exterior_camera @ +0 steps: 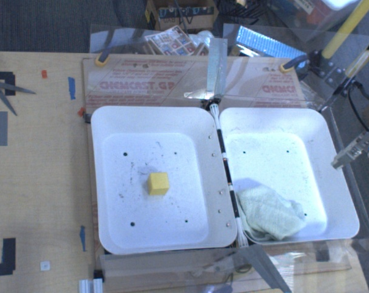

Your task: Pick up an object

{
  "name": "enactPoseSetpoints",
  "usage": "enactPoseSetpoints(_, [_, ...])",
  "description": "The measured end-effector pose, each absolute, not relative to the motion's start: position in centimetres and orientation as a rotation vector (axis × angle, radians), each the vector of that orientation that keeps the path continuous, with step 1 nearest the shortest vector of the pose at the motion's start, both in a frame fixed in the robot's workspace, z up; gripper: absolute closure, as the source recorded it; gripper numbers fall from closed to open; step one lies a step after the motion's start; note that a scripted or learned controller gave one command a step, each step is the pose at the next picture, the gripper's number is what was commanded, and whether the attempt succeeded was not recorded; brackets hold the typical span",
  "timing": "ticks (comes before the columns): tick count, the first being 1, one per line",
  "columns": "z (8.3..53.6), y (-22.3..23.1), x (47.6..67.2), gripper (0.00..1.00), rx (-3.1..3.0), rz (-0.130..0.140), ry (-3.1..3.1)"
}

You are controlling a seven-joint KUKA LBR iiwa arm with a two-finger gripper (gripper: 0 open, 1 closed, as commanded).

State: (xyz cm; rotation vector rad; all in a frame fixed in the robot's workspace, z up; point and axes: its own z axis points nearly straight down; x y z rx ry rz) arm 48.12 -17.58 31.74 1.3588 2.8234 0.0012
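Wooden surface (38, 182) carries blue tape strips (71, 88) and black marks (2, 256) at left. Clear sheet (154, 84) with red lettering lies behind the bins. Cardboard box (178, 5) and yellow bar (349, 23) stand beyond, on dark floor (50, 11).

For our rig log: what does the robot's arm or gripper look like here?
At the right edge, what seems to be the gripper is a pale grey, angular metal piece beside the right shallow white bin's rim, with thin black cables looping above it. Markings are too small to tell.
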Motion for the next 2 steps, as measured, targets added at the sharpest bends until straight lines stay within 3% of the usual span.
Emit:
enactPoseSetpoints(1, [39.2, -12.4, 49.4, 1.0, 1.011, 0.002, 2.964])
enactPoseSetpoints(2, [41.1, -8.1, 48.1, 1.0, 0.423, 0.001, 3.102])
